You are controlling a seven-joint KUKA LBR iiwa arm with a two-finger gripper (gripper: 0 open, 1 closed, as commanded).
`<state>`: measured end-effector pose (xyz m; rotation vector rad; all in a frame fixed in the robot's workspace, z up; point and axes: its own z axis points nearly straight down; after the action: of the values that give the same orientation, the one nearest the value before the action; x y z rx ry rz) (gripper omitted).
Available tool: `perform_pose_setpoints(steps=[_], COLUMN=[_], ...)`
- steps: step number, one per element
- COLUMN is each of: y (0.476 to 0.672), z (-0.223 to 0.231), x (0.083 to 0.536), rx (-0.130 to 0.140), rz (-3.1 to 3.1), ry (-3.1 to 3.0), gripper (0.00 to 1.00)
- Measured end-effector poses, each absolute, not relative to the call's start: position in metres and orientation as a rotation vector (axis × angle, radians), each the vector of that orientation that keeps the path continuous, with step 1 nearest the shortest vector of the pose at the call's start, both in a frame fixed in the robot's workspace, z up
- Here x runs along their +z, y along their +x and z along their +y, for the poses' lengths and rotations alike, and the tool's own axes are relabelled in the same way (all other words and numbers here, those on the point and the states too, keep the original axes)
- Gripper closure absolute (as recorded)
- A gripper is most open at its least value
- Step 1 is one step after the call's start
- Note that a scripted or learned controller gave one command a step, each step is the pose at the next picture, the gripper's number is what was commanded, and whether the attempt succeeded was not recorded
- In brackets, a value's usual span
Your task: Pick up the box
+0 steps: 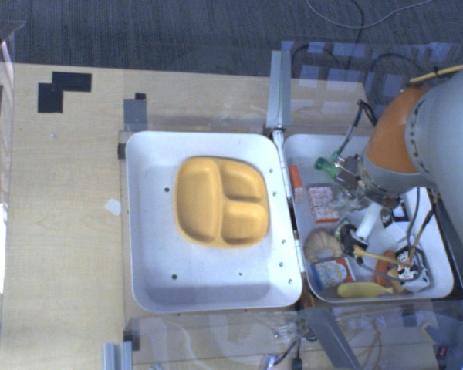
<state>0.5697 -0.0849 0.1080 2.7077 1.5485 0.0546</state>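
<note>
A small flat box with red and white print lies in the right bin, near its left wall. My gripper hangs low over the middle of that bin, just right of the box, beneath the grey wrist and orange band. Clutter and the wrist hide its tip, so I cannot make out whether it touches the box.
The left bin holds a yellow compartment tray. Around the gripper in the right bin lie an orange marker, a green-tipped item, a round brush, a blue and orange packet, a banana and several small pieces.
</note>
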Motion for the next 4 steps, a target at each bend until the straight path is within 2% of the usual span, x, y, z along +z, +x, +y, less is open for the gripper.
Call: perform_pose_setpoints(steps=[1, 2, 3, 4], y=[0.556, 0.550, 0.554, 0.564], z=[-0.086, -0.127, -0.084, -0.176], x=[0.106, 0.089, 0.090, 0.088], rx=[0.031, 0.018, 0.020, 0.013], rz=[1.173, 0.646, 0.660, 0.369], ry=[2.902, 3.072, 3.065, 3.126], gripper=[1.00, 1.00, 1.00, 1.00])
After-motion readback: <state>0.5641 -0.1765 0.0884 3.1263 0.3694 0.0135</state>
